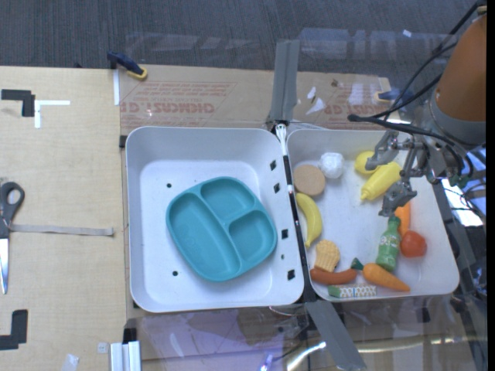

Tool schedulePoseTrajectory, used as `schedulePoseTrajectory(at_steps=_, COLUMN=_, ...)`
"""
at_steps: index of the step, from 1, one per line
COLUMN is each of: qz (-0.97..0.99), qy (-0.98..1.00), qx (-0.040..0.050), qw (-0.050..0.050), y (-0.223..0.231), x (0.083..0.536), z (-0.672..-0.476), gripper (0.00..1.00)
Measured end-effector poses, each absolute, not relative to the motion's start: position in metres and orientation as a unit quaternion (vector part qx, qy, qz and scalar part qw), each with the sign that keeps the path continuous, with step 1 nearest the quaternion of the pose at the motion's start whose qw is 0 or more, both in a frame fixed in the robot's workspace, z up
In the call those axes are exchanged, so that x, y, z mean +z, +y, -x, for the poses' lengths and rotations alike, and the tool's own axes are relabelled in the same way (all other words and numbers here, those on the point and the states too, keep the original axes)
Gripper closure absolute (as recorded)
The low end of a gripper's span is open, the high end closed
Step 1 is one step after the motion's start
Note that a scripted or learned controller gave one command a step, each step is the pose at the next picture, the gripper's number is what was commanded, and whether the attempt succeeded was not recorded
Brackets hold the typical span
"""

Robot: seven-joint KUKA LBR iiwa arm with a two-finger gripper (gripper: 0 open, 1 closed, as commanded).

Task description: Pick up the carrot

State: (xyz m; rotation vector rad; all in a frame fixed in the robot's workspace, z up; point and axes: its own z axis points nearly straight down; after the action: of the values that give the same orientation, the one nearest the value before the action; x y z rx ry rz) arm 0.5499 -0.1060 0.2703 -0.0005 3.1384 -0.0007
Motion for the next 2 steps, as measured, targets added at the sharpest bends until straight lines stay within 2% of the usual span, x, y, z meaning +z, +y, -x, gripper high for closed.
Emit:
schedulePoseTrajectory(at_steps=1, qz=0.177, qy=0.984, qx=-0.0008, qw=0.003, y=-0.186, x=0.227, z=-0.574, gripper=0.00)
schedulePoseTrajectory(at_steps=2, qz=0.229, qy=0.973, qx=-0.0005, qw=0.003, y=-0.221, x=0.143, z=-0.651, gripper=0.00)
